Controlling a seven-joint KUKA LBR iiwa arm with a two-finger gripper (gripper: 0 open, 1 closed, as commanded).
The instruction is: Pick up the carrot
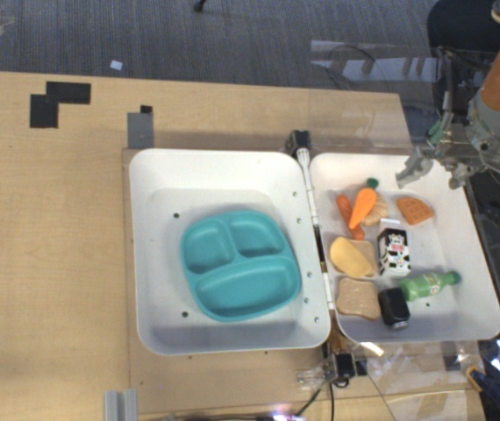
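the two-finger grey metal gripper (432, 169) hangs over the back right corner of the right shallow white bin (482, 274), its 2 fingers spread apart with nothing between them; one fingertip shows near the bin's back rim and the other a little to its right. from there the orange plastic carrot with a green stem cap (364, 204) lies toward the camera view's left and a little nearer the front, near but clearly apart from the fingers. that offset is what the coming move turns on: by my reading the arm must shift left and forward, then descend.

the carrot sits in the back left part of the right bin. its long axis runs at a slant, the green cap pointing toward the back right and the narrow tip toward the front left, so a grasp across the axis would seem to call for the fingers to close along the other diagonal.

it looks smooth, tapered and bright. a shorter orange-red sausage-shaped piece (345, 207) lies just beside it on the left, touching or nearly so, and a pale round piece (375, 217) crowds its right flank; i cannot tell whether they touch. those neighbours could be nudged or caught instead.
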